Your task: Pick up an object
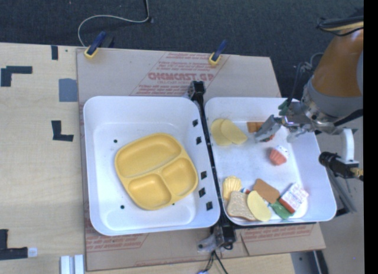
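Observation:
My gripper hangs over the upper right part of the right bin. It is open, with one dark finger pointing left and nothing between the fingers. A small red-orange toy piece lies just below it on the bin floor. To its left lie yellow chip-like slices, with a small orange piece beside the left finger. Along the bin's front sit a bread slice, a yellow oval, a brown cracker, a green piece and a red-and-white carton.
The left bin holds a yellow divided plate. A ridged yellow piece lies near the black divider between the bins. The grey and orange arm enters from the right.

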Tool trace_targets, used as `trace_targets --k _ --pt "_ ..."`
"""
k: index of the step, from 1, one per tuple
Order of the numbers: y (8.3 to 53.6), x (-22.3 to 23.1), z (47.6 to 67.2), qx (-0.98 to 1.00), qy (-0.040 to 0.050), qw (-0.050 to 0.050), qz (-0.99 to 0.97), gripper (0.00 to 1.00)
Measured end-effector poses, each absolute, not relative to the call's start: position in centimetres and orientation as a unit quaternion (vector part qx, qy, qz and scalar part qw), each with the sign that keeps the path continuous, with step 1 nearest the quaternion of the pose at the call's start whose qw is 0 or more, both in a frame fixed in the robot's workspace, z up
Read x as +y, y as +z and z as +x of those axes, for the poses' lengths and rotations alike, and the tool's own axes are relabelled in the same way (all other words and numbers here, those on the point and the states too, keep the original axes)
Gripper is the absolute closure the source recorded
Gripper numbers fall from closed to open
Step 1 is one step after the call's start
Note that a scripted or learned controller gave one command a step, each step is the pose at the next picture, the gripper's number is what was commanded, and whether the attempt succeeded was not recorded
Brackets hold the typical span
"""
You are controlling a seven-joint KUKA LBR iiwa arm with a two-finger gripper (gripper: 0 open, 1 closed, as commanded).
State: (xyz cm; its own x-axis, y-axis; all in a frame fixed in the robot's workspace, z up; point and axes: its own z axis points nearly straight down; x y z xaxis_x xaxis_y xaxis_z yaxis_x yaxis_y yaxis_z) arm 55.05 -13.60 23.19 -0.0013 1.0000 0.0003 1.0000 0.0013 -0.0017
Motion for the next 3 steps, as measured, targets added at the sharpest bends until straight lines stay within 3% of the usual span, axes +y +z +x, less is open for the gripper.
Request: trace_targets --k 1,2,3 --pt "7.8 -16.1 60.2 -0.707 0.0002 -0.003 -0.707 0.00" --pt "9.1 -12.9 65.6 -0.709 -0.0005 -0.001 -0.705 0.00" --pt "8.4 -9.9 66.8 -0.708 0.0012 0.001 -0.706 0.00"
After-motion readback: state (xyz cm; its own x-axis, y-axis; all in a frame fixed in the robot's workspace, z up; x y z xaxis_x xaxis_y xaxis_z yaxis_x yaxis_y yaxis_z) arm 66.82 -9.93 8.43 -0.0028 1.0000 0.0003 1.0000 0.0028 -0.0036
